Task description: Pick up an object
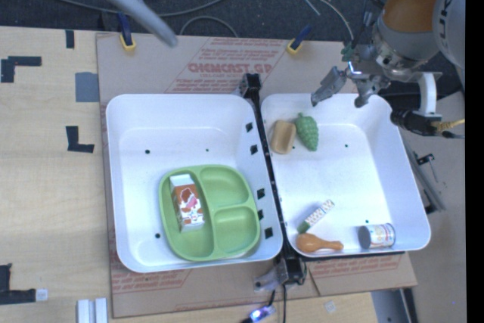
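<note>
My gripper (345, 90) hangs open over the far edge of the right bin (393, 163), its two dark fingers spread with nothing between them. Below and left of it lie a green bumpy fruit (307, 131) and a tan block (283, 137), side by side near the bin's far left corner. Along the bin's near edge lie a white-and-green tube (316, 215), an orange drumstick-shaped toy (318, 243) and a small can (376, 236) on its side.
The left bin (136, 132) holds a green divided tray (227, 227) with a small carton (187, 206) in its left compartment. A black divider (262, 163) runs between the bins. Cables and a grey pole cross the top.
</note>
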You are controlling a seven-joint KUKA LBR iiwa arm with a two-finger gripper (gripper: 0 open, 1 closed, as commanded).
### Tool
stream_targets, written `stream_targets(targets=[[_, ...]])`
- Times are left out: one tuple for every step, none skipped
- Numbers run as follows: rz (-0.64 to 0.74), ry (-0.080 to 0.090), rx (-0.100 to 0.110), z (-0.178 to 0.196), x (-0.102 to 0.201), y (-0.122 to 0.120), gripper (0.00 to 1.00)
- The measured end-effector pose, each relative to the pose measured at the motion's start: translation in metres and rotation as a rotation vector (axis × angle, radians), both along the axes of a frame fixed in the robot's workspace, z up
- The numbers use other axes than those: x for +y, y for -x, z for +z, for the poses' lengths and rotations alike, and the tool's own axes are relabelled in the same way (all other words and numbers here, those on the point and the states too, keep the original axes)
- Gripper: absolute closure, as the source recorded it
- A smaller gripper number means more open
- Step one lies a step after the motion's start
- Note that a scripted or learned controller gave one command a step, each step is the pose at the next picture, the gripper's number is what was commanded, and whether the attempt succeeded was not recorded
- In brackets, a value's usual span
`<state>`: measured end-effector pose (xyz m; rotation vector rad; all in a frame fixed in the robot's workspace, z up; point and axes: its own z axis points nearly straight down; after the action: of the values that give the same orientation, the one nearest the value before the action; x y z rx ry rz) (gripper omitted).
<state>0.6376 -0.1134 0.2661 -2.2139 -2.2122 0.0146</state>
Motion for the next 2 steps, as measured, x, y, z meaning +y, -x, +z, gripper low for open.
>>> stream_targets(targets=[[0.003, 0.002, -0.014, 0.008, 0.0, -0.002, 0.0], [0.002, 0.003, -0.01, -0.054, 0.003, 0.004, 0.0]])
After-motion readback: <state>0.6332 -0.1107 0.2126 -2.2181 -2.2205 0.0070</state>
